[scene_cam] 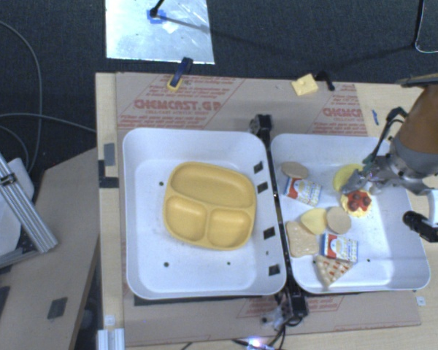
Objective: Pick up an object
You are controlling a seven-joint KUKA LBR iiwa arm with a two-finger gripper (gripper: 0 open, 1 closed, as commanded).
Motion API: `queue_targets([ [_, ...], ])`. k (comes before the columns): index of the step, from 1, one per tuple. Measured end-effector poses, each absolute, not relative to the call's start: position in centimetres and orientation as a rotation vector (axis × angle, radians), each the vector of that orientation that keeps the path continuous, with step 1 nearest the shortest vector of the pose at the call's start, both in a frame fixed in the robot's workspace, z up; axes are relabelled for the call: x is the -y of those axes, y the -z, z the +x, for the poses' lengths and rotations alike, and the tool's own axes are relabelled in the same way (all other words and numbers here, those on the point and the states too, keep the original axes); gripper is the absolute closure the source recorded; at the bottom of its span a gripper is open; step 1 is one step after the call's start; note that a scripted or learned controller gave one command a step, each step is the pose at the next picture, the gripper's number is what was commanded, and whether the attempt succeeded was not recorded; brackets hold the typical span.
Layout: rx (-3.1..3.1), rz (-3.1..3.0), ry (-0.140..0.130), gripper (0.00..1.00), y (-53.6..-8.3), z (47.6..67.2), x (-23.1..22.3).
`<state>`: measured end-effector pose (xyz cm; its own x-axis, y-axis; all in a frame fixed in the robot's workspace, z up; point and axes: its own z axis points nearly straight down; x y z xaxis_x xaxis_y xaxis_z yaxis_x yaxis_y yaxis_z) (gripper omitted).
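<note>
Two white bins sit side by side on a cardboard-covered bench. The gripper [363, 183] hangs low over a red-and-yellow toy [358, 202] near the right bin's [401, 268] far-right edge, its grasp impossible to judge; nothing looks lifted yet, in this view.

The grey arm [431, 133] with its orange band reaches in from the right, wrist angled down-left, gripper [363, 183] held low.
</note>
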<state>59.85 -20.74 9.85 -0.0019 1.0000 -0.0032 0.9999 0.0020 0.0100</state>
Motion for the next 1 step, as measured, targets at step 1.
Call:
queue_targets([
  [1,-2.226,2.209,-0.004,1.0,-8.65,61.17,14.05],
])
